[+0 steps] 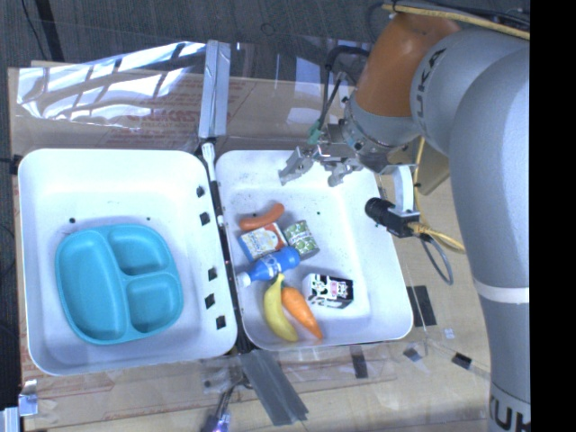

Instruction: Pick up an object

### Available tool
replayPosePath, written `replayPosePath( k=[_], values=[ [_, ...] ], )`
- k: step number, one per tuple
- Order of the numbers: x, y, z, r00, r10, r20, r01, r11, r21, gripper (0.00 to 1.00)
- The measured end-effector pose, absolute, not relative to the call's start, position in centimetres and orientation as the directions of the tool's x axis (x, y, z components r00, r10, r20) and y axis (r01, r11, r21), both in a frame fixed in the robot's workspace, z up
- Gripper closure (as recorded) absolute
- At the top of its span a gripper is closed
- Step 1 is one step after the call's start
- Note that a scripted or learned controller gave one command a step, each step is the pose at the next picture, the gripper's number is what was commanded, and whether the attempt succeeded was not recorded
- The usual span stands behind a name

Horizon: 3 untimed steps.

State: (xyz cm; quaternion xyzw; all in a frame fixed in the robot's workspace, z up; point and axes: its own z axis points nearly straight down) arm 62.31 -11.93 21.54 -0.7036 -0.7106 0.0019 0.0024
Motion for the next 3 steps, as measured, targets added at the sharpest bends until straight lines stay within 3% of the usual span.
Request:
replayPosePath(
  k=[1, 2, 3],
  values=[
    [61.4, -10.0, 9.1, -0.080, 0.997, 0.000, 0.997, 0.080, -0.005, 0.00],
    [61.4, -10.0, 10.1, -0.084, 0.996, 0.000, 0.996, 0.084, -0.006, 1.00],
    [63.0, -4.4, 19.3, -0.064, 0.998, 0.001, 0.998, 0.064, -0.002, 1.00]
  ],
)
